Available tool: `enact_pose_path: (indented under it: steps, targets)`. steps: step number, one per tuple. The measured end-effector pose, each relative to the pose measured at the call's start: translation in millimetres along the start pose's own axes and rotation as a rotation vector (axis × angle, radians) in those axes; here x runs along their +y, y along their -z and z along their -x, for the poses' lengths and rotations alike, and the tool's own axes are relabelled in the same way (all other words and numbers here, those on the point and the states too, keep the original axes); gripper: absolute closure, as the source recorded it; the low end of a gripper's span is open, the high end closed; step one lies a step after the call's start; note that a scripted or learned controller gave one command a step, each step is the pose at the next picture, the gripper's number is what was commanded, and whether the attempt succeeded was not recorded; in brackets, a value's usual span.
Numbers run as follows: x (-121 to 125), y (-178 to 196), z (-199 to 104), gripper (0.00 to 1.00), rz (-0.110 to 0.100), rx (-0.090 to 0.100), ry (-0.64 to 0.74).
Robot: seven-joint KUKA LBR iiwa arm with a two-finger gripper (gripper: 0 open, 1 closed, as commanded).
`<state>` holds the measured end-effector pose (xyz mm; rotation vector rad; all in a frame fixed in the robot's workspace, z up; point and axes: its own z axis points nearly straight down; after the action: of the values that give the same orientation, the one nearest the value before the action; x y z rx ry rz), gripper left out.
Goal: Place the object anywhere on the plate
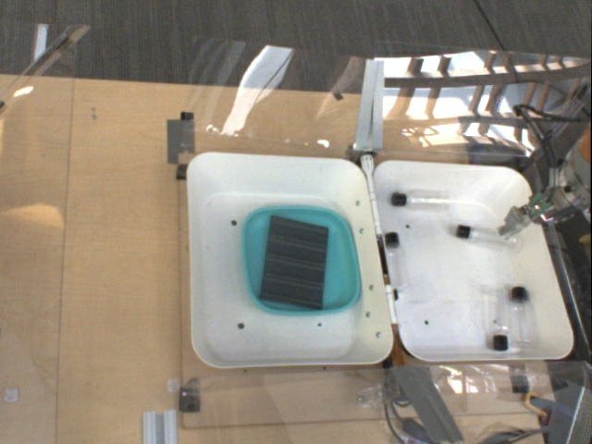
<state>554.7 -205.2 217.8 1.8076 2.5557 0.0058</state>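
My gripper point(520, 218) hangs over the right bin point(481, 340) among clear black-capped tubes point(513, 317); I cannot tell how my jaws stand. In the left bin point(217, 326), the dark ribbed block point(295, 262) lies flat on the teal plate point(347, 276).

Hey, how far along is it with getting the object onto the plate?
It looks done: the dark ribbed block lies flat on the teal plate in the left bin, within the plate's rim. Nothing looks in hand; the gripper sits at the right bin's far edge, well away from the plate. Nothing obvious is left to do.
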Motion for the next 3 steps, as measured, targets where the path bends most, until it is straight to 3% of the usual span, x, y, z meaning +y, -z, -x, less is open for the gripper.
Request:
enact_pose_path:
  steps: [1,2,3]
  targets:
    - [0.0,0.0,0.0,0.0,0.0,0.0,0.0]
    - [-40.6,39.1,-53.0,0.0,-0.003,0.003,-0.132]
    - [-28.9,74.2,-110.8,0.0,-0.001,0.002,-0.338]
